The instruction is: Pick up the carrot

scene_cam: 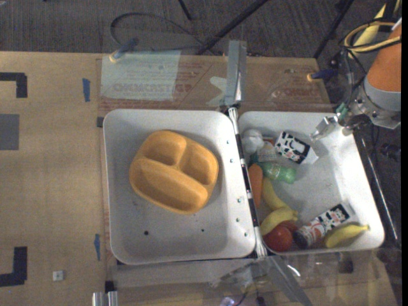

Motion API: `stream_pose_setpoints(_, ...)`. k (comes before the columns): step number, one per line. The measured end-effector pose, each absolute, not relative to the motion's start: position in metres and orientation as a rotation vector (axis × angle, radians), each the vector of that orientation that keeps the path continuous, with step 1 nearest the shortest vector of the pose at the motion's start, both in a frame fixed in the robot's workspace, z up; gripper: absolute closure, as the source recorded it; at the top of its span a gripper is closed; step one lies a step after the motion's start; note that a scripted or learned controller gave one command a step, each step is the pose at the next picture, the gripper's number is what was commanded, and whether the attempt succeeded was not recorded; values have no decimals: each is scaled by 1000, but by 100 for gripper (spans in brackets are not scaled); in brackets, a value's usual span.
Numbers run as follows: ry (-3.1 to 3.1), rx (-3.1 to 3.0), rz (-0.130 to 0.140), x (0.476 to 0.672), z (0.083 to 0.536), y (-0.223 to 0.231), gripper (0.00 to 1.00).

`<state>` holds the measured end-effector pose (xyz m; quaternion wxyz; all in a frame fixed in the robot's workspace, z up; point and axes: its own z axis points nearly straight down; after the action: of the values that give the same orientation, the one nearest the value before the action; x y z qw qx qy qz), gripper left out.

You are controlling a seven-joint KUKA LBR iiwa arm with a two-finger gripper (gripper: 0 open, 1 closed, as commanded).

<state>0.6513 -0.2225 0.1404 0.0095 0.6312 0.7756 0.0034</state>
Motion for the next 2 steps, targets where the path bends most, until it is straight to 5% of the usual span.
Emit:
stream_pose_setpoints(1, 2521, 1879, 20, 668, 111, -213, 0)
stream_pose_setpoints(2, 2748, 1500, 2, 669, 193, -222, 0)
